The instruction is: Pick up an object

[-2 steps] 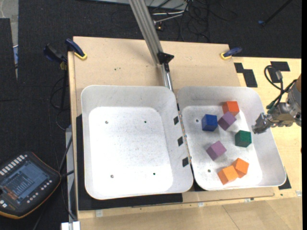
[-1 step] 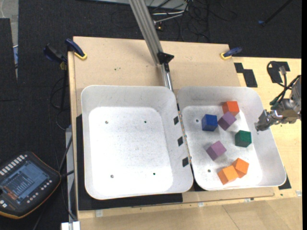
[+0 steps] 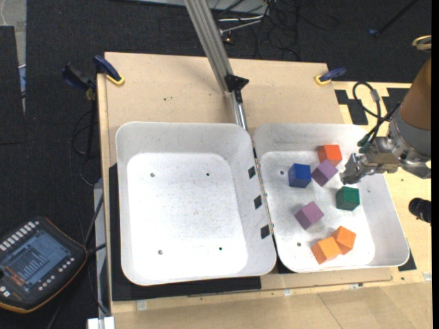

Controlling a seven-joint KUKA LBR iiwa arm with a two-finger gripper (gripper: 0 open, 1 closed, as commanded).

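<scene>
Several small cubes lie in the right bin: a blue cube, a purple cube beside it, an orange cube behind, a green cube, another purple cube, and two orange cubes near the front. My gripper comes in from the right and hangs low over the bin, just above the green cube and right of the upper purple cube. No cube shows between its fingers.
The left bin lies beside the right one. A metal pole slants from the top down to the bins' shared edge. Clamps sit at the board's back corners. A teach pendant lies at the lower left.
</scene>
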